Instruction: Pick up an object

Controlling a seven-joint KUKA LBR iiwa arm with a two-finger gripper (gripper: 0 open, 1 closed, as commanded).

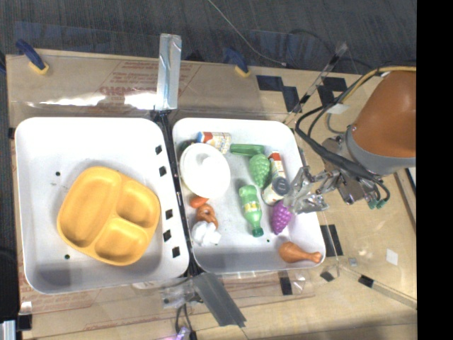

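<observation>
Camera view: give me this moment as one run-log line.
hand: over right bin right edge, beside purple grapes | holding: nothing seen | yellow divided plate: left bin | pick: not yet done

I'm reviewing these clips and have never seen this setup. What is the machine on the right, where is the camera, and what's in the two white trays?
One camera looks down at a slant on a bench. The robot arm, grey and orange, reaches in from the right; its gripper hangs at the right bin's right edge, by purple toy grapes. That bin also holds a white bowl, a green bottle, a toy drumstick and other small toys. The left bin holds a yellow divided plate. I see nothing between the fingers.
</observation>
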